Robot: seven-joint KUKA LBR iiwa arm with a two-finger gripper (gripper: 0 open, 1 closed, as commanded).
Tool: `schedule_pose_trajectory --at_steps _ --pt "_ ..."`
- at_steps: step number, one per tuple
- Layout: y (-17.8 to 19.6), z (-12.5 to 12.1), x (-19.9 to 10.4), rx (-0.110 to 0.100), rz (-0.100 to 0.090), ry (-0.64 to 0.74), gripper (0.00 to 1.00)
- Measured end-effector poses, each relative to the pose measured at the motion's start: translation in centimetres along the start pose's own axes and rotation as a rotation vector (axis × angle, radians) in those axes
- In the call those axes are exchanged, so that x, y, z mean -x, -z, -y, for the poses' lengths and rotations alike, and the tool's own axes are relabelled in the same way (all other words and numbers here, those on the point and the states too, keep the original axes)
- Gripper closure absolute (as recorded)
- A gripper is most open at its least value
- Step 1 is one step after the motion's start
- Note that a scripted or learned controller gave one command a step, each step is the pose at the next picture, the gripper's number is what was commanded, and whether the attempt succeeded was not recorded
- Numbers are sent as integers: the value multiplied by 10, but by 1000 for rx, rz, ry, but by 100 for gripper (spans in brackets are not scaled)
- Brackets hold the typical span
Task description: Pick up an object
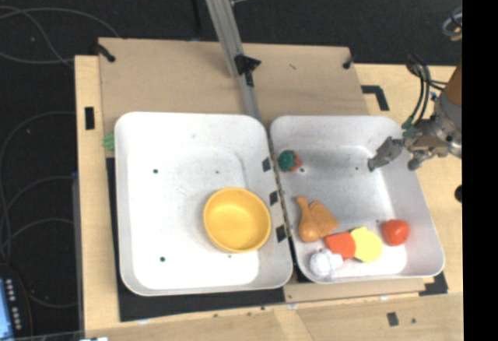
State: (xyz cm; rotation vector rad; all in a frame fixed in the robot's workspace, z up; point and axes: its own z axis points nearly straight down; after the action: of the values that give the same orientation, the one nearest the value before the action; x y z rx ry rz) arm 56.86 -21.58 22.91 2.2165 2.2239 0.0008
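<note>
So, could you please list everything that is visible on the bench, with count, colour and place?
bowl: one, yellow, left bin, near its lower right corner
left bin: one, white, left half of bench
right bin: one, white, right half of bench
small ball: one, green and red, right bin, upper left
pear-shaped toy: one, orange-brown, right bin, lower left
block: one, orange-red, right bin, bottom
round piece: one, yellow, beside the block
tomato-like ball: one, red, right bin, lower right
white object: one, white, right bin, bottom edge
gripper: one, grey, over the right bin's upper right

No text, label, brand, number or sign is legible anywhere on the bins, the objects or the table.
</note>
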Motion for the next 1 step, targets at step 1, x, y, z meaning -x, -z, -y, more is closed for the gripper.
schedule_pose_trajectory --at_steps 1 --pt "0 0 0 0 0 0 0"
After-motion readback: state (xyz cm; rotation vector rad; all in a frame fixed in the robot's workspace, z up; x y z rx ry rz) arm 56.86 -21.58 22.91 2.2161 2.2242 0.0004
